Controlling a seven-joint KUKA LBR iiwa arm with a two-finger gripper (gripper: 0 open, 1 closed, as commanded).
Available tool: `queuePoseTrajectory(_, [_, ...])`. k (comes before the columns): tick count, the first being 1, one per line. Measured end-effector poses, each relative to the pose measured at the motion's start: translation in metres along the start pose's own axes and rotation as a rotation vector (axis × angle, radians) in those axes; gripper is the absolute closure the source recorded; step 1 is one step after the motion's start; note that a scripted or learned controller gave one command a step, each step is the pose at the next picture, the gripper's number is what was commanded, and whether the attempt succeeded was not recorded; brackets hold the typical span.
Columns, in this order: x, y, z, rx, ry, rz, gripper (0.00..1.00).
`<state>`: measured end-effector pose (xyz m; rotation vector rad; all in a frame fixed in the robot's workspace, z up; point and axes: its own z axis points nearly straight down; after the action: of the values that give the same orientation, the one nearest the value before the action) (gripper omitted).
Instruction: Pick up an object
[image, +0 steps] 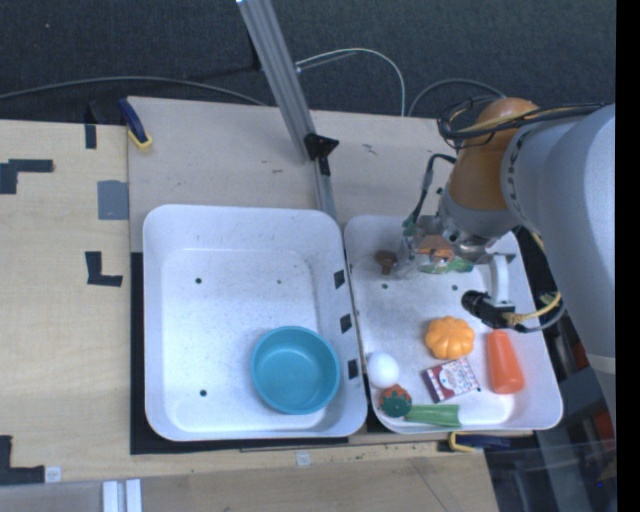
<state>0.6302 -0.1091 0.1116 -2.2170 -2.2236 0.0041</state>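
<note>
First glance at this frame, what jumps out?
The grey arm with its orange band looms in from the right, its gripper low over the far end of the right bin. Next, the blue bowl sits alone at the near side of the left bin. Then the bright cluster in the right bin: orange pumpkin, orange-red carrot, white egg.

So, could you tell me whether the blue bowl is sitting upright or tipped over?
Upright: the blue bowl in the left bin shows its open mouth and inner floor facing up.
</note>
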Motion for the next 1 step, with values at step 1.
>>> queuePoseTrajectory(1, [0.0049,0.0013,-0.0433,-0.006,0.000,0.001,1.00])
